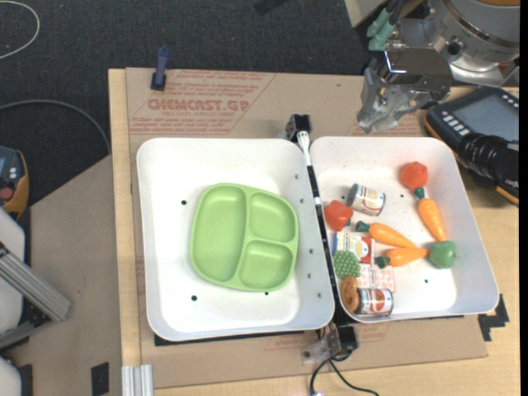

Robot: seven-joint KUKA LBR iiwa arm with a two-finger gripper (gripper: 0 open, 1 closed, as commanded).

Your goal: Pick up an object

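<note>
Down and left of the end effector (385,110), green plate (243,237) in left bin (161,246). Below it, toy carrots (394,236), tomato (414,175), cans (365,198) in right bin (470,254). Hovering over the bin's far rim, nothing gripped; opening impossible to tell.

Pale green on the divided plate (243,238); white across 2 bins (165,221); orange on 3 carrots (431,218); red on the tomato (414,174); green on the broccoli (346,264).
</note>
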